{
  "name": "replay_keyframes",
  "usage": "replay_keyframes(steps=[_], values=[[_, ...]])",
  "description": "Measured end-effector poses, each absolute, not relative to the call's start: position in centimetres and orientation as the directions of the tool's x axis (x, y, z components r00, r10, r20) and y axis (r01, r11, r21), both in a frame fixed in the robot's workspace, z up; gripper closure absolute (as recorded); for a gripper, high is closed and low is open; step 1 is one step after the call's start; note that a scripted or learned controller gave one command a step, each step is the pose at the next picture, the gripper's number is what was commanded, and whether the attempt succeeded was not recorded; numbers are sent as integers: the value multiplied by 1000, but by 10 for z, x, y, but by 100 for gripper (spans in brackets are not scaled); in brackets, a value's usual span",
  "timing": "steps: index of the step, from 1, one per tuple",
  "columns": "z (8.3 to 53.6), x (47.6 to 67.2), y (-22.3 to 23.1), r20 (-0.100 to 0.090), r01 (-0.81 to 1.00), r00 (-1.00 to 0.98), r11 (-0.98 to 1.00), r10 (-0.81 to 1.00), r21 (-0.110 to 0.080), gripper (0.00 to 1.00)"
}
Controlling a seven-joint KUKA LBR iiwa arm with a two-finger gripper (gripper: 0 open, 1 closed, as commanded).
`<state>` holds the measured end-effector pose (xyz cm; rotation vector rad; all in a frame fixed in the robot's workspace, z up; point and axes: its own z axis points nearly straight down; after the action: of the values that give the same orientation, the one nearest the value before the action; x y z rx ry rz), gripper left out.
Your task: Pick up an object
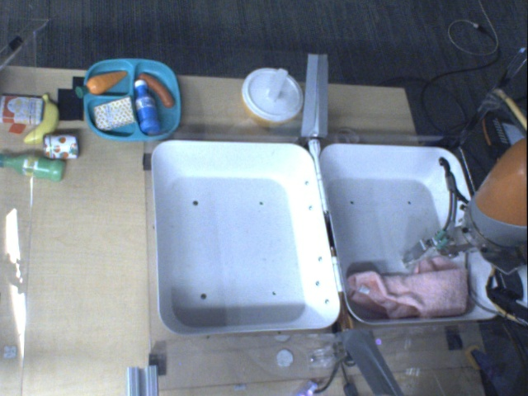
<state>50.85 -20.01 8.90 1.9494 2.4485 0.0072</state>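
**Gripper low over the pink cloth in the right bin**

Over on the far left of the bench [82, 287] sits a little clutter: a small red and white carton [18, 110], a banana [45, 120], a small printed can [61, 146] lying on its side and a green bottle [35, 167] also lying flat. Just beside them is a blue divided tray [169, 97] holding a toy carrot [107, 82], a blue bottle [146, 110], what looks like a hot dog [162, 91] and a patterned square I can't make out. Further along the back edge stands a white lidded cup [272, 95] on a yellow base.

The left bin [165, 246] lies next, its white floor showing only a few dark dots. The right bin [371, 172] touches it along the middle rim. In the right bin's near corner a pink cloth [408, 294] lies crumpled against the front wall.

The arm [505, 196] comes in from the right, its orange band bright at the edge. The gripper [429, 250] hangs just above the cloth's upper edge, perhaps touching it; whether its grip is spread or closed I cannot tell from here.
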Motion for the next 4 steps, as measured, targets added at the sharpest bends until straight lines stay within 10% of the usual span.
replay_keyframes(steps=[1, 2, 3, 4], values=[[102, 513, -199, -11, 974, -227, 227, 974, 21, 100], [102, 512, -199, -10, 974, -227, 227, 974, 20, 0], [89, 492, -205, -6, 967, -255, 255, 967, 14, 0], [103, 496, -205, -14, 966, -258, 258, 966, 23, 100]])
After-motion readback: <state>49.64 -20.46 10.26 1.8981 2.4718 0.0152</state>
